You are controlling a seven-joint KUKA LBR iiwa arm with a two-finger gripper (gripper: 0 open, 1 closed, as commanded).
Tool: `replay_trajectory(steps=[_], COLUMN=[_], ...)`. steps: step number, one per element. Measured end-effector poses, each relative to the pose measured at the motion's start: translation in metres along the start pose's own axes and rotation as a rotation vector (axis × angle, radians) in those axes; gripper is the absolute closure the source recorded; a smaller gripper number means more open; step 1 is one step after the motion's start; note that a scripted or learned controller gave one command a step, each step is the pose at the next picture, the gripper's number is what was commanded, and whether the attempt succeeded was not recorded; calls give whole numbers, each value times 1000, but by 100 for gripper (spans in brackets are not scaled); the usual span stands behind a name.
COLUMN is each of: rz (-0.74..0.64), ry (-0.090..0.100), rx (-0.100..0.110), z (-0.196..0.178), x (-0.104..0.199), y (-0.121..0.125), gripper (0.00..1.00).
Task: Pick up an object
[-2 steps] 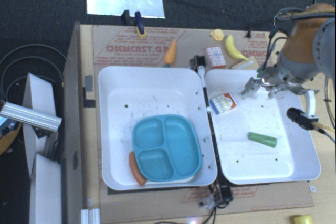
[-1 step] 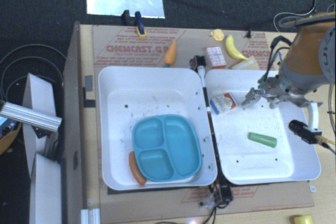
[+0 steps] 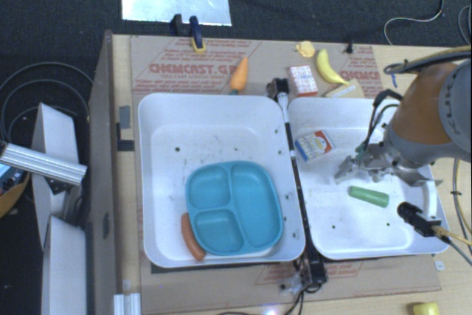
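Blue tray (image 3: 233,207) in left bin (image 3: 166,130)

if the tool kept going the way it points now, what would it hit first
Probably the right bin's floor: the tool points down and left, between the small carton and the green piece. Depth is unclear.

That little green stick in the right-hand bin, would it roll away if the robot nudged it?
Probably. The green stick looks rounded like a cylinder and lies flat on the smooth floor of the right bin, so a sideways push would likely roll it. It looks small and rigid, so probably light.
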State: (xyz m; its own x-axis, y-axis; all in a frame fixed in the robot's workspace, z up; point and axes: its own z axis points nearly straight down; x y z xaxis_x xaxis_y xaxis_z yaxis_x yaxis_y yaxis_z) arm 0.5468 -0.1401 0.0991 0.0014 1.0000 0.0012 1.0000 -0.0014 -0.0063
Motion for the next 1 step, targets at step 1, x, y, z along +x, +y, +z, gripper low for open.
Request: replay_trajectory(steps=[1], rz=[-1], ry=[0], rx=[-4], z=[-4], x=[0], y=[-38], gripper=[0])
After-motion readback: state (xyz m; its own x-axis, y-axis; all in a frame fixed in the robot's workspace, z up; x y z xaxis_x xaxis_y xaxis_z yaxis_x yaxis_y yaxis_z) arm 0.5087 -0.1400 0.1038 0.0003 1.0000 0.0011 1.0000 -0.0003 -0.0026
